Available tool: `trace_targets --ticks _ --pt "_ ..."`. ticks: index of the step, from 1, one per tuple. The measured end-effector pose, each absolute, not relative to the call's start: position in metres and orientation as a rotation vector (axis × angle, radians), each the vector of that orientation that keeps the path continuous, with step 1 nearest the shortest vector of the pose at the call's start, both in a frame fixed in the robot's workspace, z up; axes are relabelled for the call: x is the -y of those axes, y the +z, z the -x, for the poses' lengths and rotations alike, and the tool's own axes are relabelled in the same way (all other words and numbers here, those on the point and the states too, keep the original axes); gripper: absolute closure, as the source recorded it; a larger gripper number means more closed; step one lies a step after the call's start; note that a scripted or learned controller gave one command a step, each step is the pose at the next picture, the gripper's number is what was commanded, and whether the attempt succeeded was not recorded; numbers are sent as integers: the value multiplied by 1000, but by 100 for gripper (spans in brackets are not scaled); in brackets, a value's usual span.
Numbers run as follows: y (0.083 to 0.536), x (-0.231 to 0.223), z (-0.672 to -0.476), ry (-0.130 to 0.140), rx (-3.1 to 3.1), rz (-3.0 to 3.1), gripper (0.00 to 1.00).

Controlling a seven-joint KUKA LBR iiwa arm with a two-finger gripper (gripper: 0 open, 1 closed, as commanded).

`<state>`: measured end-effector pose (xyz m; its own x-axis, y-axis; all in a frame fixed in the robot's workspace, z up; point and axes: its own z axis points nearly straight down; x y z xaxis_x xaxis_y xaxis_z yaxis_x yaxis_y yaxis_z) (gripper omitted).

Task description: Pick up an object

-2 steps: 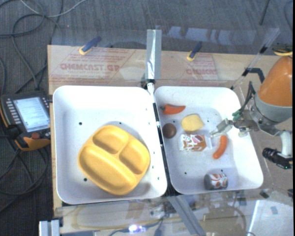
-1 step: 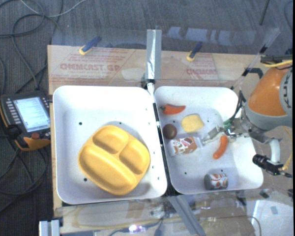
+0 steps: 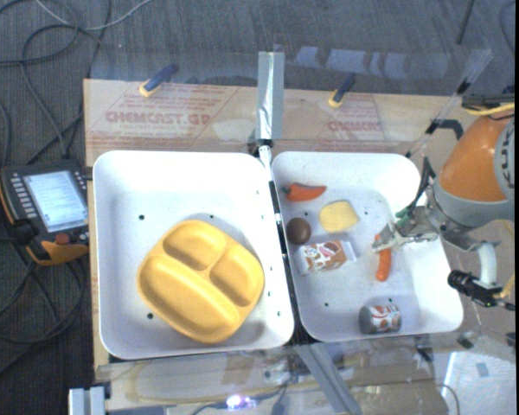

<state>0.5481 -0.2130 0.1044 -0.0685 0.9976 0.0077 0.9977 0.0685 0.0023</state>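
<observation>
The hand [image 3: 387, 242] sits low inside the right bin [image 3: 432, 296], reaching in from that bin's right wall, with the grey and orange arm [image 3: 471, 175] above and behind it. Its tip is directly over the upper end of a small orange carrot-like piece [image 3: 382, 264], and whether the piece lies between the fingers cannot be told, nor whether they are spread or pressed together.

The carrot-like piece is slim and bright orange-red. Its long axis runs almost straight up and down the view, with the lower end pointing toward the near wall of the right bin and the upper end hidden under the hand. It lies right of the bin's middle, apart from the other things.

Taking this piece as the landmark: a printed packet [image 3: 325, 255] in red and white lies to its left, and a brown round ball [image 3: 298, 230] lies further left, near the wall between the bins. A pale yellow block [image 3: 338, 216] sits up and to the left. A second orange-red piece [image 3: 305, 192], lying nearly crosswise, is further up and left. A small can [image 3: 380, 318] on its side rests below it.

The left bin [image 3: 121, 188] holds a yellow divided tray [image 3: 201, 278], turned at a slant. Both bins rest on the table [image 3: 199, 115].
</observation>
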Motion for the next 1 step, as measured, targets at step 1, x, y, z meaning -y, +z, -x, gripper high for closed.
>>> trace_targets --ticks 1 --pt "248 213 -611 7 2117 2324 100"
